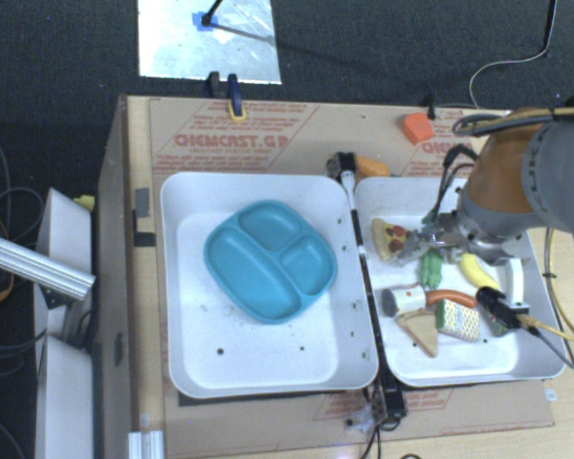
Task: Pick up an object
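Your gripper (429, 240) sits low in the right bin (531, 357), just beside the pizza slice (393, 238) and above the green toy (430, 269) — you cannot tell from here how it is set. Nearer you lie a yellow banana (479, 271), a red-and-patterned piece (456, 315) and a tan wedge (422, 331). The left bin (201, 357) carries a blue divided plate (269, 260) — well apart from the arm (531, 185).
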Robot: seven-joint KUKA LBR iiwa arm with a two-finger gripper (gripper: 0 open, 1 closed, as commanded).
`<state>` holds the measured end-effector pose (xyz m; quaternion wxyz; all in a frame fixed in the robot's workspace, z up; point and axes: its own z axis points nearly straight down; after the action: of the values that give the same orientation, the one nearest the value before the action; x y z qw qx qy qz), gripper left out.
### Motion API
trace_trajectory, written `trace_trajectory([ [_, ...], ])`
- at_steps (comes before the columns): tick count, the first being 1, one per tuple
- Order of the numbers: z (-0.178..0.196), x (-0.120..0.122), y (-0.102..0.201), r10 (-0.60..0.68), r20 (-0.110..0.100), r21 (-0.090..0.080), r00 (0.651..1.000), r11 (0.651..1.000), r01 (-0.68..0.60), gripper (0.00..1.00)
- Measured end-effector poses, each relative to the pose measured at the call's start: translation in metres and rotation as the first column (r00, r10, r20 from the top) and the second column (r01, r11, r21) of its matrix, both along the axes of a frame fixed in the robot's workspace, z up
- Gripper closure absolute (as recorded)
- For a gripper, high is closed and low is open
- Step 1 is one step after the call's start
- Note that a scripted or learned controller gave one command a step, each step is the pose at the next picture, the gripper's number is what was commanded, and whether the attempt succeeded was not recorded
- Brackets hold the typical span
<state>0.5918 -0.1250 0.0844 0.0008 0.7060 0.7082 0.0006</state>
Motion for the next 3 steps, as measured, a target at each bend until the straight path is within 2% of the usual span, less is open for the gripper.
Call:
trace_trajectory([
  [1, 0.000, -0.041, 0.023, -0.002, -0.002, 0.001, 1.000, 1.000, 0.002, 0.00],
  [2, 0.001, 0.028, -0.004, 0.001, 0.001, -0.001, 1.000, 1.000, -0.001, 0.00],
  [3, 0.000, -0.005, 0.033, 0.002, -0.001, 0.000, 1.000, 1.000, -0.002, 0.00],
])
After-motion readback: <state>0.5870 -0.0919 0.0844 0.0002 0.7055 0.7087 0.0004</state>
